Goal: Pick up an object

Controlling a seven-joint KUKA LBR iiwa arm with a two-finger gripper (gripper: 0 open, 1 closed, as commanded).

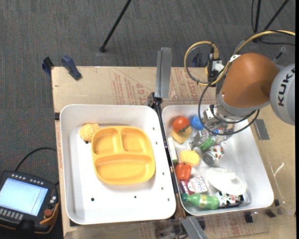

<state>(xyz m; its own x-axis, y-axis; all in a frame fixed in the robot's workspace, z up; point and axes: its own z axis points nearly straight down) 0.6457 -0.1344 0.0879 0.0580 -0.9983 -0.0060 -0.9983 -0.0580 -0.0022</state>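
Note:
The right bin (256, 156) holds a crowd of small objects. Along its left side lie a red tomato-like toy (180, 123), a blue ball (196, 122), a yellow piece (190, 158) and a red pepper toy (183, 171). A green item (207, 144) and a small can (214, 154) lie in the middle. A white dish (225, 180) and a green bottle (202, 200) lie near the front. My gripper (210, 132) reaches down into the bin's back middle, just above the green item and beside the blue ball, largely hidden under the orange wrist.
The left bin (74, 183) holds a yellow divided plate (123, 154) and a small yellow corn-like toy (88, 131) at the plate's back left corner. A grey post (163, 78) stands behind the gap between the bins. A teach pendant (22, 198) lies at the lower left.

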